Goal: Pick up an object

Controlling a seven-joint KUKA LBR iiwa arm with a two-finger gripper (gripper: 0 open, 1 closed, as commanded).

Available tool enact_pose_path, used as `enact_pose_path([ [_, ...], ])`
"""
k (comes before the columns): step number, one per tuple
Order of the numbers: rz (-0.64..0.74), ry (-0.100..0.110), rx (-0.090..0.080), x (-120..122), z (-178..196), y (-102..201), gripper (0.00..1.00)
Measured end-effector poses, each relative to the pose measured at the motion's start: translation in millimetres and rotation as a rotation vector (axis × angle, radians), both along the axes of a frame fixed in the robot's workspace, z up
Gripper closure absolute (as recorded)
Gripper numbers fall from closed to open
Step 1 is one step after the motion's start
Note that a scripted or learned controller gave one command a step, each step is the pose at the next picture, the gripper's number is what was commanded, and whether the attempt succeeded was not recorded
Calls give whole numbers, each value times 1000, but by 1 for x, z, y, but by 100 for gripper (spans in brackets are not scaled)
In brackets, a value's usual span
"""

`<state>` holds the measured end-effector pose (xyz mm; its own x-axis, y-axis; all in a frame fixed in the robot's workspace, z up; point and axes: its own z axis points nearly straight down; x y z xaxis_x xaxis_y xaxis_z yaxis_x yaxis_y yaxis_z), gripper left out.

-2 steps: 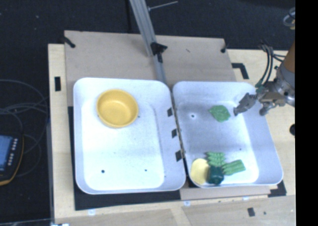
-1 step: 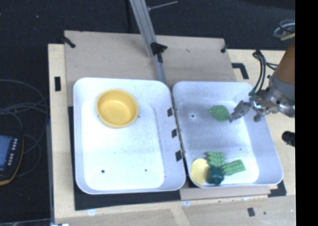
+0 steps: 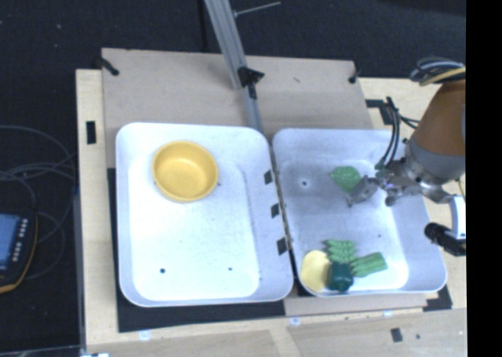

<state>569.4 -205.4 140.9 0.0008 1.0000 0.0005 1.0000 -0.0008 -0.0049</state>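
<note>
Left bin: I see a shallow white plastic tray (image 3: 141, 269) on the desk, carrying a round yellow plastic bowl (image 3: 185, 171) in its far-left part, well apart from my arm.
Right bin: a second shallow white tray (image 3: 314, 167) just beside the first.
Nearest target: a small light-green flat piece (image 3: 344, 176) in the upper middle of the right bin.
Hand: my two-finger hand (image 3: 367, 189) sits over the right bin, its tip just to the lower right of the green piece, close to or touching it; I cannot tell whether it is spread or pressed together, and nothing shows pinched.
Key relation: the green piece lies left and slightly farther back from the hand, so I judge the coming move needs a short shift that way.
Near-edge cluster: a pale yellow rounded object (image 3: 314, 269), a dark teal block (image 3: 340, 277) and a green ridged toy (image 3: 357, 257) lie touching together, farther from the hand.
</note>
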Motion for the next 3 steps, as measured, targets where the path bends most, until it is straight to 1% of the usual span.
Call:
enact_pose_path([
  [1, 0, -7, 0, 2, 14, 0, 100],
  [2, 0, -11, -2, -2, 75, -4, 100],
  [3, 1, -7, 0, -2, 86, -4, 100],
])
